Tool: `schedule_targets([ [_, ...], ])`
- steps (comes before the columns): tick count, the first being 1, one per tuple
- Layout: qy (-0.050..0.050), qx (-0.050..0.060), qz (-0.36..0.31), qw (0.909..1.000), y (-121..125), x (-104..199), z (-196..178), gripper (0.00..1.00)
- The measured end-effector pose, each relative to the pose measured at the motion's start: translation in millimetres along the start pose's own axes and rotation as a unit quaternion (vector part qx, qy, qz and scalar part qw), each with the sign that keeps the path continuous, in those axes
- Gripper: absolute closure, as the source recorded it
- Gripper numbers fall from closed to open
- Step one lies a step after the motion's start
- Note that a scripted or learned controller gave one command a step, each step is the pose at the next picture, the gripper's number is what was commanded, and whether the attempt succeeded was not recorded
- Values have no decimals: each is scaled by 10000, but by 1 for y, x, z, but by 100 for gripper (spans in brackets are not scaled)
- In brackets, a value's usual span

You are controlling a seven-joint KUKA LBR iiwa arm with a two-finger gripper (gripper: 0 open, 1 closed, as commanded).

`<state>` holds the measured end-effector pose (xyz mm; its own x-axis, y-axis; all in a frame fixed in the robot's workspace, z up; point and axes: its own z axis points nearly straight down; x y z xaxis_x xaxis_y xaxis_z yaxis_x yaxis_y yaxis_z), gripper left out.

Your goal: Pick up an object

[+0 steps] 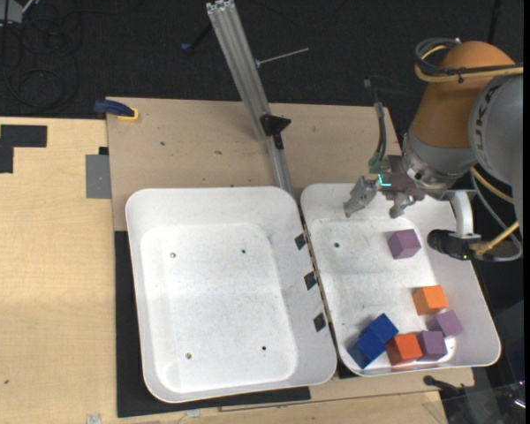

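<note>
Arm (477, 104) cut off at right.

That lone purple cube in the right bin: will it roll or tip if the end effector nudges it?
The small purple cube has flat faces, so it would probably slide rather than roll. It looks rigid and likely light. It sits apart from the other blocks on the white right bin, so a push should move it alone.

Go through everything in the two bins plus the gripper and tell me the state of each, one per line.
gripper: fingers open, nothing between them, over the right bin's far end.
lone purple block: loose on the right bin floor.
orange block: loose, apart from the gripper.
blue block: tilted, in the near cluster.
left bin: level on the bench.
</note>
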<state>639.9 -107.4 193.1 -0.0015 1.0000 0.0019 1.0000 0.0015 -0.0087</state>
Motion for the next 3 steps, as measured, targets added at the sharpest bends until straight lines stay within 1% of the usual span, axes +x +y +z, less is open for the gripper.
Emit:
schedule_targets([
  [1, -4, -25, -3, 10000, 1, 0, -3, 0],
  [2, -5, 7, 7, 10000, -2, -1, 62, 0],
  [3, -9, -36, 17, 10000, -1, 0, 103, 0],
])
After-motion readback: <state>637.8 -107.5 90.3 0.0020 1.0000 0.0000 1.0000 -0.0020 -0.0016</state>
